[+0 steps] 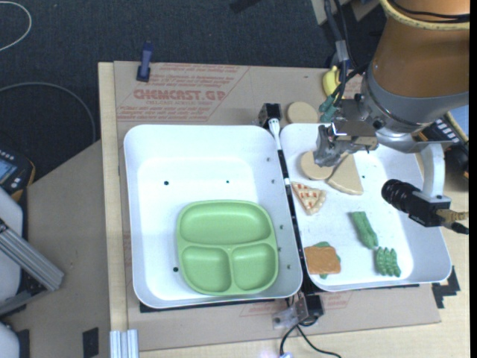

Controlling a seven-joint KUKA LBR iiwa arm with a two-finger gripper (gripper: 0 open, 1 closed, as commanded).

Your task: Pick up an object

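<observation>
Two white bins sit side by side on the surface. The left bin (149,200) holds a green divided plate (227,246); the right bin (440,263) carries toy food. The pincer (326,157) hangs low over a tan round piece (311,167) at that bin's far end, likely lining up a grasp; whether it is closed I cannot tell.

In the left bin (141,200), the green divided plate (226,245) fills the near half, leaving the far half open. The right bin (417,271) is crowded: pizza slice (308,197), sandwich (323,259) and green vegetables (365,230), with narrow gaps between.
</observation>
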